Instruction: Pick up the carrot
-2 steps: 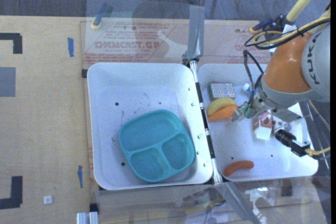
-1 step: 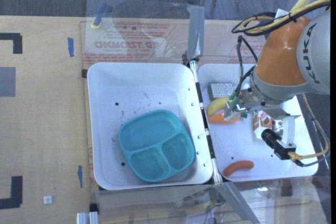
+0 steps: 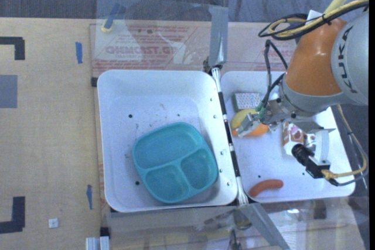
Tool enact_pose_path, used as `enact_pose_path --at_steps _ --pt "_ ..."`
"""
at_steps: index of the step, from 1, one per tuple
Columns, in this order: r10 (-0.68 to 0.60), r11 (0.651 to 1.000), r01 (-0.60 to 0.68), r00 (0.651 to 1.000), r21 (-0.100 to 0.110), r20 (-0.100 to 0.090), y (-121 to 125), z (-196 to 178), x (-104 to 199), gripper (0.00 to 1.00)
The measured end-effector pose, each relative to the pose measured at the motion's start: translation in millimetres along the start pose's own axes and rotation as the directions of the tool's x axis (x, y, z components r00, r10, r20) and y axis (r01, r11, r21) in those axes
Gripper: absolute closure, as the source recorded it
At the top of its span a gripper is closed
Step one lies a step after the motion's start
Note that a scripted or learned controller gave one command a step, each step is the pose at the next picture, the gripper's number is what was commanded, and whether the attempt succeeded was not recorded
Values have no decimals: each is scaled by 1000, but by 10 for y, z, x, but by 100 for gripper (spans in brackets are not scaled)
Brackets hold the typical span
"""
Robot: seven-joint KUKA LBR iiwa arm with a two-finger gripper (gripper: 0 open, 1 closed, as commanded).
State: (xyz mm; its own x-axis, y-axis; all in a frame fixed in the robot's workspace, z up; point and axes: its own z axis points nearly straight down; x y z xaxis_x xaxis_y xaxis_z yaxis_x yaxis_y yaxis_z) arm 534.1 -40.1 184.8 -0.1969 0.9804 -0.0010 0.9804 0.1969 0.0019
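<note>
One fixed camera above the bench [image 3: 47,126], angled down over both white bins [image 3: 117,91].

A robotics lab: KUKA arm [image 3: 328,61], taped plywood bench [image 3: 47,126], white bins [image 3: 111,96]

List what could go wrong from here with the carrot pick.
1. The end effector sits low by the right bin's left wall, where an orange piece and a yellow item crowd together; it may close on the wrong one.
2. The orange sausage-shaped item near the front edge lies well away from the end effector; if that is the carrot, this try would likely miss it.
3. A small packet just behind may get pushed.
</note>
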Motion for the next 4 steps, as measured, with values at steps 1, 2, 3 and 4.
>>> enact_pose_path --at_steps 1,2,3,4 --pt "51 999 -51 999 0 1 -94 0 -456 0" --pt "-89 996 89 996 -9 2 -21 954 -615 0" --pt "-85 996 85 996 -14 4 -12 840 -634 100" --pt "95 995 -95 995 5 -8 -495 839 -1124 100"
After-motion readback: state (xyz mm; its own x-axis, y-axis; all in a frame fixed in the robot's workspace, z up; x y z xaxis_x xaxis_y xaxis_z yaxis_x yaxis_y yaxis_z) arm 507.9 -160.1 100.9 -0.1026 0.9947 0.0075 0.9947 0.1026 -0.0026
